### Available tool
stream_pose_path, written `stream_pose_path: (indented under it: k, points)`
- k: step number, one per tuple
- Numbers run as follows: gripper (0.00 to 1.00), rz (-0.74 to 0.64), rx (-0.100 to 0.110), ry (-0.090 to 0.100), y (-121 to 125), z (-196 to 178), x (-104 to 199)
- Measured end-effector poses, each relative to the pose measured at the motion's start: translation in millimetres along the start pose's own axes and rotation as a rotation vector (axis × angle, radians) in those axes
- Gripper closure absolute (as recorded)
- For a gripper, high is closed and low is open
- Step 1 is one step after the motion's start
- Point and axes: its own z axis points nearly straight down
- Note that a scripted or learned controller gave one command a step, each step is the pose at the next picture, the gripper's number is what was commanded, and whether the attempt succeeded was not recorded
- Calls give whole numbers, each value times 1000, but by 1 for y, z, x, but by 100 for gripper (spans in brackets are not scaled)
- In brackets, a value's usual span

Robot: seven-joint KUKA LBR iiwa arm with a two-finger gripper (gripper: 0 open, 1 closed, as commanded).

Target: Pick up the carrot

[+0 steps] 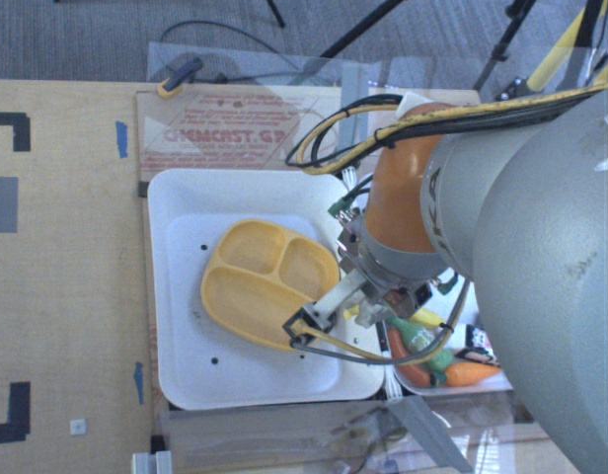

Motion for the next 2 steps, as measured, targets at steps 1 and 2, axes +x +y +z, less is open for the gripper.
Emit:
stream_pose_path:
  k: [1,2]
  points:
    - [100,-15,-4,4,55,-70,-37]
    - [100,138,0,3,124,19,-84]
